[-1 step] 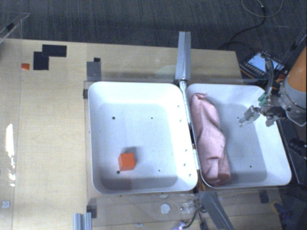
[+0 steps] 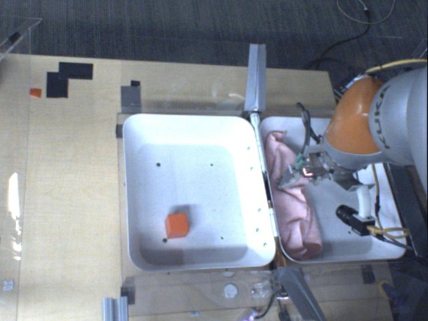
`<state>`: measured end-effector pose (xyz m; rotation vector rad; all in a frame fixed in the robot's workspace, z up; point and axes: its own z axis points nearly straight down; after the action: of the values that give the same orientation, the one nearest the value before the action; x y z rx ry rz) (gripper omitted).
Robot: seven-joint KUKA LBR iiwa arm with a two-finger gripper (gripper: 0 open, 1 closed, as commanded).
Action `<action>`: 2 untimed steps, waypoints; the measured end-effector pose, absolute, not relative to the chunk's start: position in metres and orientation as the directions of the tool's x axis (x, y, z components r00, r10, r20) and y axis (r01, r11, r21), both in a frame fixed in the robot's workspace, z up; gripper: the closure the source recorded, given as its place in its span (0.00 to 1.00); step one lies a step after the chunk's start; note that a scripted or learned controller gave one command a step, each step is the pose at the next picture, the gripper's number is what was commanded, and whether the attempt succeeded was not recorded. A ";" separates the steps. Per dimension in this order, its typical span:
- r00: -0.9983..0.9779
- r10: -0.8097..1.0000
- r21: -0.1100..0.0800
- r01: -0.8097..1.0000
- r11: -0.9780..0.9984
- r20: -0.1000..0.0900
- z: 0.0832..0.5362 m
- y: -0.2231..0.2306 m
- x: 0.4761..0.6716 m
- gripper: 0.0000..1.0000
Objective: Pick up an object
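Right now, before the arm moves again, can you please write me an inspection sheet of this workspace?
Surface: light wooden bench bearing two shallow white bins side by side.
Job's things: orange block in the left bin, toward its near left; pink cloth along the left wall of the right bin.
Clutter: black shapes and a small orange piece at the bench's far left.
Grippers: gripper over the pink cloth; grasp not discernible.
Cables: thin cable looped on the floor; yellow cable by the arm.
Surroundings: dark carpet.

robot lab: bench (image 2: 67, 199), white bins (image 2: 194, 129)
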<state>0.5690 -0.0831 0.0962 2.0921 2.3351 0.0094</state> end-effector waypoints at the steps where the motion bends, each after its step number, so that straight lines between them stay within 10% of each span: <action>1: -0.091 0.996 0.008 0.996 0.091 -0.001 0.089 -0.110 0.671 0.00; 2: -0.008 1.000 0.011 1.000 0.008 -0.001 0.188 -0.064 0.671 0.00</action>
<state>0.6711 -0.0641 0.1885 2.2067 2.2237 0.0116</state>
